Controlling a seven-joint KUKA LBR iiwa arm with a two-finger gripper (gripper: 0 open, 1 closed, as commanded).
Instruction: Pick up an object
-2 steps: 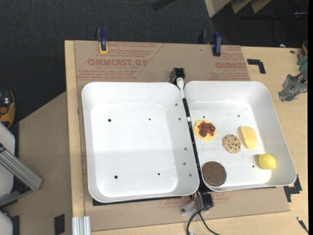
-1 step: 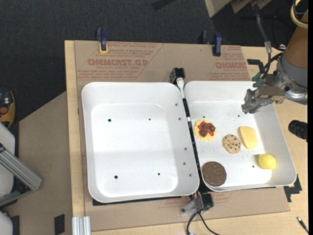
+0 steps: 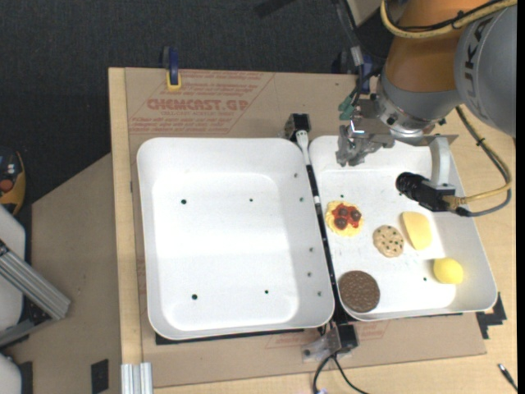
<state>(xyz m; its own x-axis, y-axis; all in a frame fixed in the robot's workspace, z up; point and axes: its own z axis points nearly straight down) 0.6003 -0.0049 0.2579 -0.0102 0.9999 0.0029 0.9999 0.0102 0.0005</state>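
The things to pick from all lie in the right bin (image 3: 484, 290). Near its middle, close to the wall it shares with the other bin, sits a small yellow tart with red berries (image 3: 344, 217). Just beside it, toward the front, is a pale cookie with dark chips (image 3: 388, 240), and next to that a pale yellow wedge (image 3: 417, 230) that may be cheese. A round yellow ball (image 3: 448, 270), like a little lemon, rests further right. At the front edge lies a dark brown round cookie (image 3: 359, 290).

The gripper (image 3: 354, 153) hangs over the back of the right bin, above a bare white patch. It holds nothing. How wide it is open cannot be told from here — its tip is small and dark in the picture. The tart is the nearest thing to it, but it is still apart from the tip, toward the front.

What could go wrong? If the arm drops straight down from here, it would likely close on nothing but the bin floor. The food pieces are flat and low, so the gripper may slide over the top of one and miss. The tart and the chip cookie sit close together, so a grab at one could push the other away. The round ball could roll off if touched on its side.

The left bin (image 3: 156, 220) sits right next to the right one.
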